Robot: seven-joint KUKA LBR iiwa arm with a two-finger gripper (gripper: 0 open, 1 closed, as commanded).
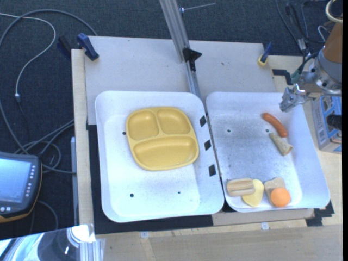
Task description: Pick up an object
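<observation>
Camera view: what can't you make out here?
- Gripper: small and blurred at the right bin's far edge; finger state unreadable.
- Arm: cut off by the right edge.
- Pale block behind the orange ball: partly hidden by it.
- Monitor: cut off by the left edge.

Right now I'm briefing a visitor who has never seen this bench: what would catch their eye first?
Probably the yellow divided plate, sitting alone in the left bin. Next, the food pieces in the right bin: an orange ball at its near edge and a sausage farther back, near the gripper.
</observation>
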